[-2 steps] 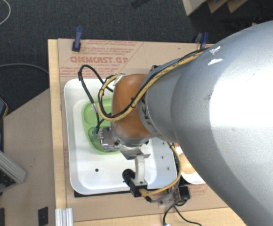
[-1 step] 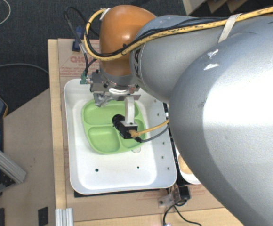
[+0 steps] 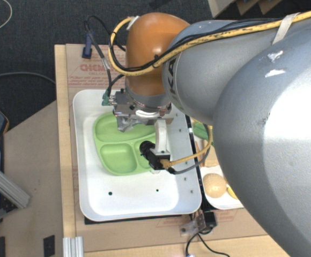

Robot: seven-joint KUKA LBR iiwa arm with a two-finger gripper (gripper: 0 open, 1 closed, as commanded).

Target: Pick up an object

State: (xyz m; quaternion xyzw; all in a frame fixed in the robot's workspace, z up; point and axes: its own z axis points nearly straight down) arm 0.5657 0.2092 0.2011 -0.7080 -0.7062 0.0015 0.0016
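Note:
A light green divided tray (image 3: 118, 149) lies in the left white bin (image 3: 139, 202). My gripper (image 3: 126, 123) hangs low over the tray's far part, its metal wrist block just above the green surface. The arm's orange band and grey body cover the tray's right side and most of the right bin. A pale egg-shaped object (image 3: 215, 185) rests in the right bin (image 3: 220, 201) near its front left corner.
A black cable with a yellow sleeve loops from the wrist down over the tray's right edge (image 3: 154, 157). The bins sit on a cardboard-coloured bench top (image 3: 67, 143). A metal rail (image 3: 5, 183) lies off the bench at the left.

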